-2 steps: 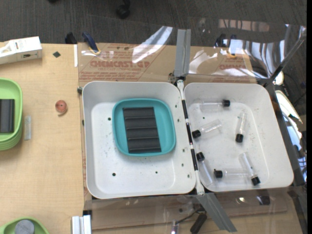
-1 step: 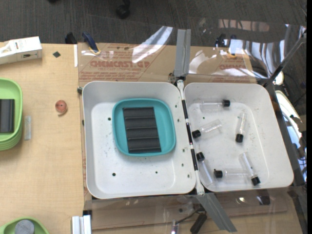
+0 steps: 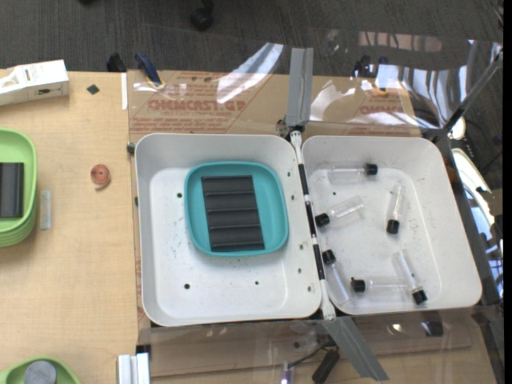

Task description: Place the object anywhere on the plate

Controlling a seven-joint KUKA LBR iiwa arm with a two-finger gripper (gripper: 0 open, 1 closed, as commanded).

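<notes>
Left bin: a shallow white plastic bin sits at the centre of the frame, and a teal square plate with rounded corners lies inside it, a little above the middle.
On the plate: a dark grey ribbed block lies flat on it and covers most of its middle; teal margin stays free along the left and right edges.
Right bin: a second shallow white plastic bin stands just beside the first one, toward the right of the frame.
Task's thing: several clear plastic tubes with black caps are scattered on the floor of this bin; one lies near the top, one near the left wall, one stands almost vertical in the picture, one is tilted at the lower right, one lies beside it. Which one is meant I cannot tell.
Pincer: no arm reaches over the bins, so I cannot tell its state.
Stage: in my judgement the picking is not yet begun.
How to do it well: I think the tube near the top is the easiest, because it lies apart from the others. Close across its thin body, not on the cap, since a round tube may roll away. Release low over a free teal margin.
</notes>
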